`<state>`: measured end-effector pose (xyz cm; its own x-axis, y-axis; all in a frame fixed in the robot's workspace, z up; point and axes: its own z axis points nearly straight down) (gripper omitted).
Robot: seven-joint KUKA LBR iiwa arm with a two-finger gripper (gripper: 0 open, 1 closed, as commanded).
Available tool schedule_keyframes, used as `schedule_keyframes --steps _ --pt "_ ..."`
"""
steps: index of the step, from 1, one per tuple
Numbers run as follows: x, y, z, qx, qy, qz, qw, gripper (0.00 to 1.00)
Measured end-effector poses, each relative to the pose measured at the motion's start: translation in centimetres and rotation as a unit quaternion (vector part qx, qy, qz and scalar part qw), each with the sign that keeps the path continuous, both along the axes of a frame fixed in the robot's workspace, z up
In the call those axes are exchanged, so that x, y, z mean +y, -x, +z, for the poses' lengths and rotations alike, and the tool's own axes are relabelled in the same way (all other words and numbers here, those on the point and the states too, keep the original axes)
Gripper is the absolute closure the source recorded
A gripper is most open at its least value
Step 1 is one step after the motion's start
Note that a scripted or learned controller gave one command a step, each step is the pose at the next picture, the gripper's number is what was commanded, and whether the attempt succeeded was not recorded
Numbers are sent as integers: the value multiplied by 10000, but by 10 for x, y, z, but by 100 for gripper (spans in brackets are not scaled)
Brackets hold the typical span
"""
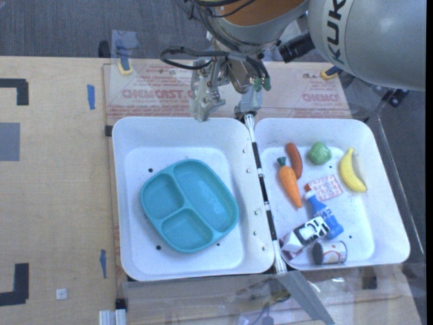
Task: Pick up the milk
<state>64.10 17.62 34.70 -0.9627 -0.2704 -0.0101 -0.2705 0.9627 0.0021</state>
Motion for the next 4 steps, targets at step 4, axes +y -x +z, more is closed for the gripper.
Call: schedule_keyframes --steps 4 --pt "36 63 28 0 33 5985 8011 100"
